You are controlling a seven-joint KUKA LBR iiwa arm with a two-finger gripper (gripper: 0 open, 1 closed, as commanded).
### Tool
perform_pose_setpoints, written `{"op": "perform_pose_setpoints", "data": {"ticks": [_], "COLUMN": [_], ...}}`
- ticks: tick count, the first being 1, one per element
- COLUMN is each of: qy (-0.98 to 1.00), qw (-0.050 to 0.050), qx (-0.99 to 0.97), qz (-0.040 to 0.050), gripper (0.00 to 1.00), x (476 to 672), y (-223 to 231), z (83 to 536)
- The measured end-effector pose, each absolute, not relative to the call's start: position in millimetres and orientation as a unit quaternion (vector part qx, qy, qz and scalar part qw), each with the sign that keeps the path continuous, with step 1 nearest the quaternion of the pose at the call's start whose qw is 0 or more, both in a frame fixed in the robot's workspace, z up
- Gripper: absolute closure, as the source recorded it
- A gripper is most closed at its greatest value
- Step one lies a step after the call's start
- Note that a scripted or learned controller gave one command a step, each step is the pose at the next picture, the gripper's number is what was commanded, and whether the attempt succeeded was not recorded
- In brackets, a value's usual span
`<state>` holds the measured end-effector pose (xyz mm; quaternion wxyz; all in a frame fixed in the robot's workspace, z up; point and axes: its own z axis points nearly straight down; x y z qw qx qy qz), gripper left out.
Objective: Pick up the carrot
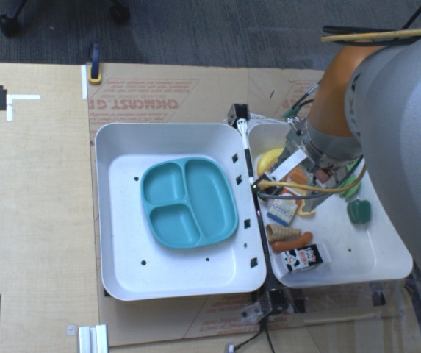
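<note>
The carrot (299, 238), a short orange-red stick, lies near the front of the right bin (386, 259), its left end against a tan piece (278, 232). My gripper (307, 181) hangs low over the back half of that bin, above a cluster of toys and a little behind the carrot. The wrist and its cable hide what is under the gripper. Nothing shows as held.
In the right bin lie a yellow banana (269, 159), a blue-and-white packet (282, 211), a green toy (358, 212), an orange piece (300, 197) and a black-and-white card (303, 257). The left bin (114, 219) holds a teal divided plate (189, 202).
</note>
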<state>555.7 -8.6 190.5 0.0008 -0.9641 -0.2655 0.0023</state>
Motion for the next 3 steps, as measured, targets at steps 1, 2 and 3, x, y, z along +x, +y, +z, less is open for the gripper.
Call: {"op": "perform_pose_setpoints", "data": {"ticks": [1,2,3], "qy": [-0.249,-0.202,-0.136], "qw": [0.001,-0.001,-0.002], "qx": [-0.969,-0.979,-0.991], "qz": [0.0039,-0.0020,-0.0046], "gripper": [0.00,0.00,0.00], "x": [564.5,636.7,596.0], "y": [-95,-119,-95], "z": [122,98,98]}}
